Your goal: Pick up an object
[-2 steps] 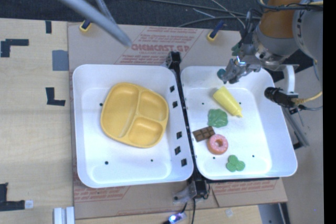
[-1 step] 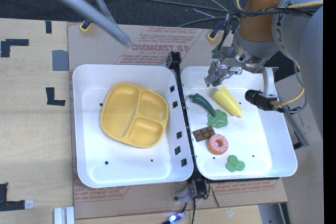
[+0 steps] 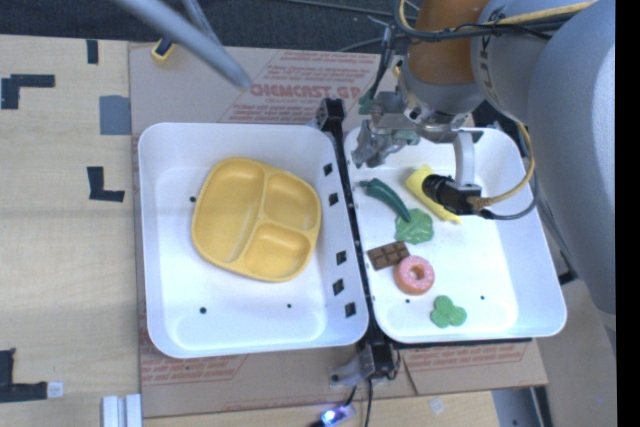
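My gripper [image 3: 372, 151] hangs over the back left part of the right bin [image 3: 520, 305], just above a dark green pepper-like piece [image 3: 387, 196]. Nothing shows between its fingers. A yellow piece [image 3: 428, 195] lies to the right of the gripper. Further forward sit a green broccoli piece [image 3: 416, 228], a brown chocolate bar [image 3: 386, 256], a pink donut [image 3: 414, 274] and a small green leafy piece [image 3: 448, 315].
The left bin [image 3: 165, 245] holds a yellow divided plate [image 3: 257, 217]. A black divider [image 3: 343, 215] runs between the two bins. The arm's grey body covers the back right corner of the right bin.
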Controlling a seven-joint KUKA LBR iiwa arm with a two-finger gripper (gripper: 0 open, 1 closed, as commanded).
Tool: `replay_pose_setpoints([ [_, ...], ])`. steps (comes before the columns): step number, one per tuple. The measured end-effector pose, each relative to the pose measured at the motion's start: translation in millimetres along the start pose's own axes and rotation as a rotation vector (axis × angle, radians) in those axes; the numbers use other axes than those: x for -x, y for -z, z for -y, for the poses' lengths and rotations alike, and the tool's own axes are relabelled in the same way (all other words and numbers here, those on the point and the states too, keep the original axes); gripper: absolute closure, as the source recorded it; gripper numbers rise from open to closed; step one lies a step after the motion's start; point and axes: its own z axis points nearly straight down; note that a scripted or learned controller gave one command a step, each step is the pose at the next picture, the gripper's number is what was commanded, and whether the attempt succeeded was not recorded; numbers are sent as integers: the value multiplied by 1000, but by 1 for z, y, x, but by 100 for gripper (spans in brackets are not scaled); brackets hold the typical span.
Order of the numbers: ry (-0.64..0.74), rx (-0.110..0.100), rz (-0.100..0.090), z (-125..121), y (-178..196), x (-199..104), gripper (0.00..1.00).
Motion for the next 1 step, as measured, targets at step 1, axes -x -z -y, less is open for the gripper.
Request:
replay_pose_setpoints([
  [1, 0, 1, 0, -9, -6, -59, 100],
])
